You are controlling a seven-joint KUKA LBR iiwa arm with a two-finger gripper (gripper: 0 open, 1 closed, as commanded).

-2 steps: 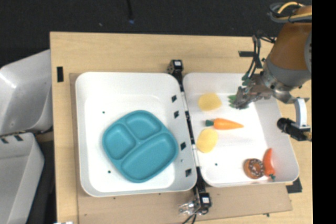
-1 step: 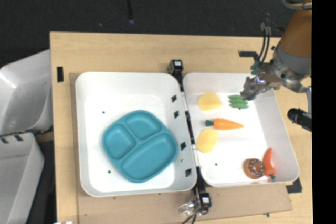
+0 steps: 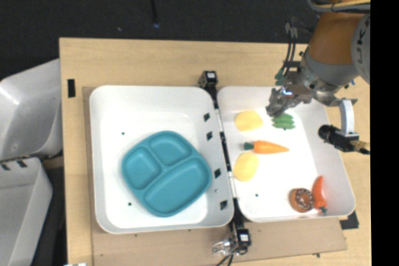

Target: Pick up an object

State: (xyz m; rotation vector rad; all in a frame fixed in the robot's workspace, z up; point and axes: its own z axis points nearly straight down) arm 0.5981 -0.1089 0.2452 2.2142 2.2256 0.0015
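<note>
Brown doughnut touching red piece, right bin's near corner.

The arm was cut off at the frame's three o'clock edge. The gripper was too blurred for its fingers to be made out, and the green piece at its five o'clock was partly covered, its kind left undetermined.
</note>
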